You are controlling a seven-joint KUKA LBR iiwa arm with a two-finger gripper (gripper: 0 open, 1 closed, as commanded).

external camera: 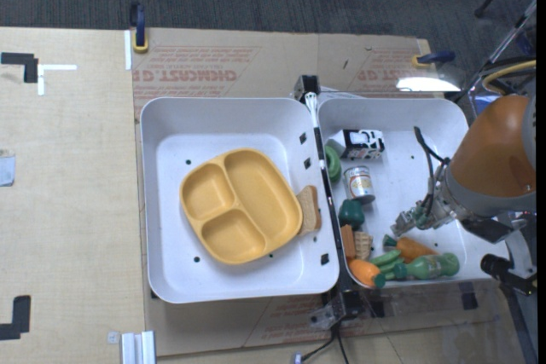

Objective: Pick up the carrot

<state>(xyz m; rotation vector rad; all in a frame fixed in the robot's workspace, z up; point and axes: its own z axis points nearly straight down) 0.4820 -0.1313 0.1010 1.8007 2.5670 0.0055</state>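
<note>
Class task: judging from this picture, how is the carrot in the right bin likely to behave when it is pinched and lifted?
The carrot looks like smooth toy plastic, so probably stiff and light. Its tapered, rounded body may slip or roll out of a pinch. It lies against the green bottle near the bin's front wall, so neighbours might shift as the hand closes.

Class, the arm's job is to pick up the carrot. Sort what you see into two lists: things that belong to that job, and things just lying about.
Belongs to the job:
carrot
gripper
right bin

Just lying about:
yellow plate
left bin
can
green bottle
black-and-white carton
orange fruit
</note>
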